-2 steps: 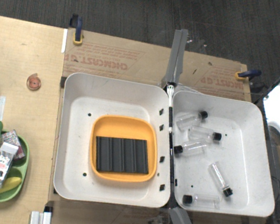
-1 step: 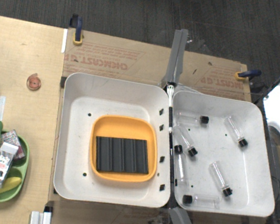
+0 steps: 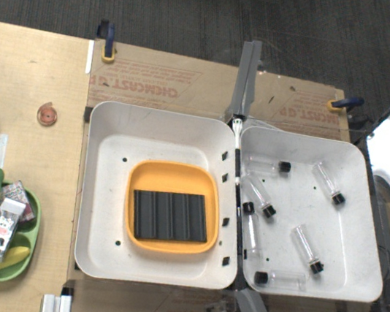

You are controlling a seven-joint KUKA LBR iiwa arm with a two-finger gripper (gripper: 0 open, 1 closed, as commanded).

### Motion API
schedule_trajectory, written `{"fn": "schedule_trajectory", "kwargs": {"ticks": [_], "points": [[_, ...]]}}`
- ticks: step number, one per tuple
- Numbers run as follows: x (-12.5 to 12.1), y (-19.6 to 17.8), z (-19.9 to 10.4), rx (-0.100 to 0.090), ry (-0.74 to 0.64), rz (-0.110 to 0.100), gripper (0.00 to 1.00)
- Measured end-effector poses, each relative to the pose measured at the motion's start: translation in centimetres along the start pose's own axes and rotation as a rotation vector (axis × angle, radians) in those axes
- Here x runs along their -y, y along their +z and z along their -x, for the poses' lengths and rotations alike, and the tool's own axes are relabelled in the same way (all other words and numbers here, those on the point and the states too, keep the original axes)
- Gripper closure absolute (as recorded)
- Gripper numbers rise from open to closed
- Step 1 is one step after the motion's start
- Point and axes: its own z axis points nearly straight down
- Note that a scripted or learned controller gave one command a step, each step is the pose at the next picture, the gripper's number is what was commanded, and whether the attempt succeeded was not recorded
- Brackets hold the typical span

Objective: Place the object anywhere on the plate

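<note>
Left bin (image 3: 91, 245): orange plate (image 3: 177, 174) sits near its centre. Dark ridged slab (image 3: 170, 214) lies flat on the plate, inside the rim. Right bin (image 3: 353, 274): several clear tubes with black caps (image 3: 307, 248), scattered and apart. Tabletop (image 3: 38, 73) left of the bins: green tray (image 3: 18, 259) of toy food. Jaws' state: cannot tell.

- plate (image 3: 177, 175): orange, square with rounded corners; lies flat in the middle of the left bin
- dark ribbed slab (image 3: 169, 215): rectangular, flat; rests on the plate, covering its nearer part
</note>
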Motion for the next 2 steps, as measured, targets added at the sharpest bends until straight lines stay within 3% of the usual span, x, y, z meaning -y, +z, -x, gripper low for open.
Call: {"fn": "schedule_trajectory", "kwargs": {"ticks": [1,2], "points": [[0.0,4.5,-1.1,0.0,-0.353,0.001,0.0],[-0.1,3.5,2.3,0.003,-0.691,0.0,0.0]]}}
